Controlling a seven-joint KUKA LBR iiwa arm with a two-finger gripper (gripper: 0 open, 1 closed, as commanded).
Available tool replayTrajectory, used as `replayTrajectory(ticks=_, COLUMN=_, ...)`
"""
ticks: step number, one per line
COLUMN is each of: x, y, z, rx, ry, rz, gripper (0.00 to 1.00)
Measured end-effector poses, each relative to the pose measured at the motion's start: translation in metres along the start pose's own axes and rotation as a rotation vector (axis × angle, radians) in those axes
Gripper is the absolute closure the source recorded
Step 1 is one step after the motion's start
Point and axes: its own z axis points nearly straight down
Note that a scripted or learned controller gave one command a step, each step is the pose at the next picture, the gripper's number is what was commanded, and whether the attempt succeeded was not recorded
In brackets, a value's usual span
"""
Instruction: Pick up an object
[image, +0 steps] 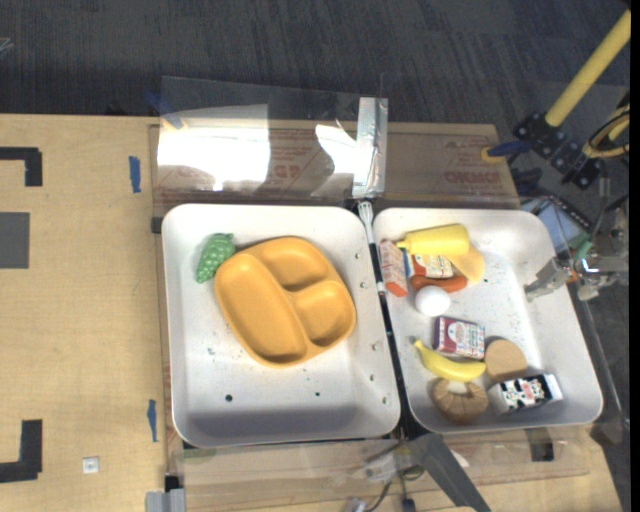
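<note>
Orange three-part plastic plate (285, 298) lies in the left white bin (190, 400); gripper (575, 270) hovers at the right white bin's (575, 385) edge, its state unclear

Orange divided plate (285, 298), green grapes (213, 256), yellow banana (450, 364), white egg (433, 301), white bins (190, 400).

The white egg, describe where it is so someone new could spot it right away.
Look in the right bin, upper middle. The white egg lies just below the yellow mustard bottle, above the small carton. It is the one plain white round thing there.
</note>
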Motion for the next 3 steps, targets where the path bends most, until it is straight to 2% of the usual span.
replayTrajectory(ticks=1, x=0.011, y=0.061, z=0.058, rx=0.001, ry=0.000, rz=0.060, gripper=0.00)
replayTrajectory(ticks=2, x=0.060, y=0.084, z=0.115, rx=-0.022, ry=-0.004, rz=0.239, gripper=0.00)
replayTrajectory(ticks=3, x=0.082, y=0.095, z=0.122, rx=0.033, ry=-0.015, rz=0.561, gripper=0.00)
